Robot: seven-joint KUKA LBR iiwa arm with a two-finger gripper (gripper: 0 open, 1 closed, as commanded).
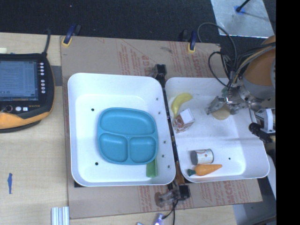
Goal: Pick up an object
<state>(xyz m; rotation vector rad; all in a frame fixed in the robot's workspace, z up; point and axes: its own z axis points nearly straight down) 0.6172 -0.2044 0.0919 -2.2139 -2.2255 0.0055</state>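
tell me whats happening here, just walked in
A grey arm reaches in from the right, and its gripper is down in the right bin, at a small tan object near the bin's upper part. Whether it has hold of it is unclear. Elsewhere in that bin lie a banana, a small packet, a can and a carrot. The left bin holds a blue divided plate and a green piece.
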